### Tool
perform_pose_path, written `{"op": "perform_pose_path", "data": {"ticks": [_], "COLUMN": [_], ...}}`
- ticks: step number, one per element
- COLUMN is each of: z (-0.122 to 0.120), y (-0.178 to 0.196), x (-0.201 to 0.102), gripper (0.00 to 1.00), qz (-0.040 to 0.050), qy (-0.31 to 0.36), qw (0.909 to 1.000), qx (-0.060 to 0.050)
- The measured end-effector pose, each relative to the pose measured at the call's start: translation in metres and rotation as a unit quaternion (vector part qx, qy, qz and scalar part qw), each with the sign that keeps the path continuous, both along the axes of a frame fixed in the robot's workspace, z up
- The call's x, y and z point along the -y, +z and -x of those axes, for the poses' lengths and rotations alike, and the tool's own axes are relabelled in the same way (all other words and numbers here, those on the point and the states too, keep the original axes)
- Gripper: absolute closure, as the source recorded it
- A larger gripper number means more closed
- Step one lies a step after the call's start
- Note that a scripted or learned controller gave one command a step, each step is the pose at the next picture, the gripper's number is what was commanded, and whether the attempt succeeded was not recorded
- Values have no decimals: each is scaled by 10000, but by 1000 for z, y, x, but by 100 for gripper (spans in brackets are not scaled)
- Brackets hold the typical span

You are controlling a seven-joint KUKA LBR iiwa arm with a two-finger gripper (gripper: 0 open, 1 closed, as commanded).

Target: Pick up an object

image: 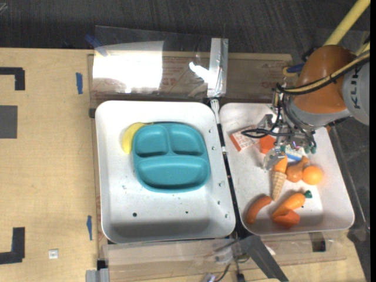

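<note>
The arm (329,81) enters from the right and hangs over the right bin (341,216). Its orange band sits above the wrist, and the letters "KU" are readable on the grey casing at the right edge. A yellow hose and black cables run along the arm.

The gripper (286,147) points down into the upper middle of the right bin. Whether it is open, closed or gripping something cannot be told; cables and toys crowd the tip.

Objects relative to the gripper:
- A small white and red packet (241,140) lies just to its left. Any print on it is too small to read.
- An ice cream cone toy (278,178) lies directly below the tip, its point aimed at the near wall.
- A round orange (313,174) rests near it on the right.
- A carrot (292,202) with a green end lies further below.
- A curved orange piece (256,208) lies below and to the left, beside the carrot.

The left bin (111,204) lies well to the left of the gripper. It holds an upturned teal divided plate (171,156), with a yellow object (128,136) partly under the plate's left edge.
</note>
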State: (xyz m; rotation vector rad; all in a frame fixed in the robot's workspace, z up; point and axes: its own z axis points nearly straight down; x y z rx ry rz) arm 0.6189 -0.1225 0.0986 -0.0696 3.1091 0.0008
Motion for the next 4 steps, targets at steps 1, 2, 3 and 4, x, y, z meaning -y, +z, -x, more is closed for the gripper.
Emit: {"op": "perform_pose_path", "data": {"ticks": [1,2,3,4], "z": [54,50,50,49], "y": [-10,4,4,-10], "x": [1,0,0,24], "gripper": [0,100,0,0], "qz": [-1,7,6,1], "qy": [-511,-501,-500,-264], "qw": [9986,9987,9987,9996], "qx": [-106,-44,-53,-99]}}
